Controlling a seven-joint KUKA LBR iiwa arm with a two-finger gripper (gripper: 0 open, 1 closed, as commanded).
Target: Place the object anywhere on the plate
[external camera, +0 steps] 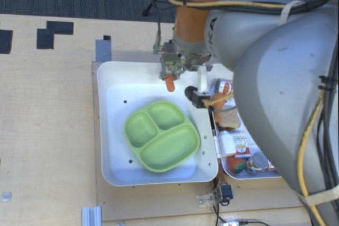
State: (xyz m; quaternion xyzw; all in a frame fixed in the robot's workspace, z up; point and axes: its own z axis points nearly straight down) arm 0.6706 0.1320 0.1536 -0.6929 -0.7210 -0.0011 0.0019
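Note:
A green plate [161,136] with three compartments lies in the left white bin [108,129]. My gripper [169,76] hangs over the bin's far side, above and behind the plate's far rim. A small orange-red object [170,84] sticks out below the fingertips, with the gripper shut on it. The object is off the bin floor and apart from the plate.
The right bin [226,169] holds a brown bread-like slice [228,120], an orange and white item [222,88], and small colourful pieces [245,161]. The big grey arm covers most of that bin. A blue-grey block [103,50] stands at the left bin's far corner.

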